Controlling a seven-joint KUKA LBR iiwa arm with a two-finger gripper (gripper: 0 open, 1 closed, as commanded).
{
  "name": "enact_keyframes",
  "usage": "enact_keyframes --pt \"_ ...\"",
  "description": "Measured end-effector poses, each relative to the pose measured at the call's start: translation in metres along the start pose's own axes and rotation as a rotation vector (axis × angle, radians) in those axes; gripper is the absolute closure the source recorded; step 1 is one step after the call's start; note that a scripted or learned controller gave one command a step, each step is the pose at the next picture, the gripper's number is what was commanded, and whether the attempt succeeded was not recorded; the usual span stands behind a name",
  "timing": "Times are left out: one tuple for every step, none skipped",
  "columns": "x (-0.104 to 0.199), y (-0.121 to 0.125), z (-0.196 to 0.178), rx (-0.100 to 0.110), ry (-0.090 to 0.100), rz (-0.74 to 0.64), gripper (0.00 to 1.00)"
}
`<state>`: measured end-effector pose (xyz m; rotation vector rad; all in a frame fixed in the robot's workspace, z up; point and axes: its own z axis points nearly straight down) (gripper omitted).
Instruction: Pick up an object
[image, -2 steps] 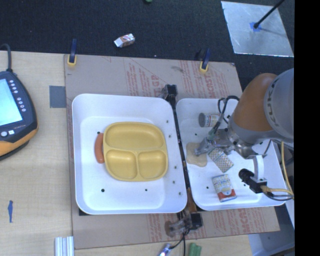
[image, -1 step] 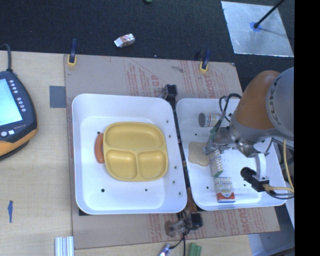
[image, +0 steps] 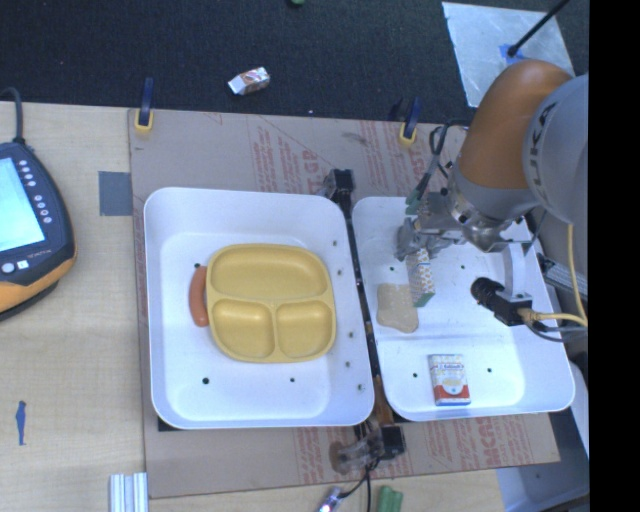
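Off my bench: orange-rimmed grey teach pendant (image: 25, 228) at left, crumpled silver wrapper (image: 249, 81) on the dark floor.

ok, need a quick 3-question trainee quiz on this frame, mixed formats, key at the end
1. True or false: the yellow divided plate sits in the left bin.
2. Which thing lies nearest the front edge of the right bin? A) tan sponge B) small red and white box C) hot dog
3. Fill in: the gripper hangs over the ____ bin.

Key: 1 true; 2 B; 3 right.
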<state>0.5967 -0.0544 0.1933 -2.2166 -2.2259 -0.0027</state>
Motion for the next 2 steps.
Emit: enact_keyframes --pt "0.041 0.023 -0.047 0.002 0.0 0.0 1.0" --pt "0.018 0.023 -0.015 0.006 -0.002 0.001 1.0"
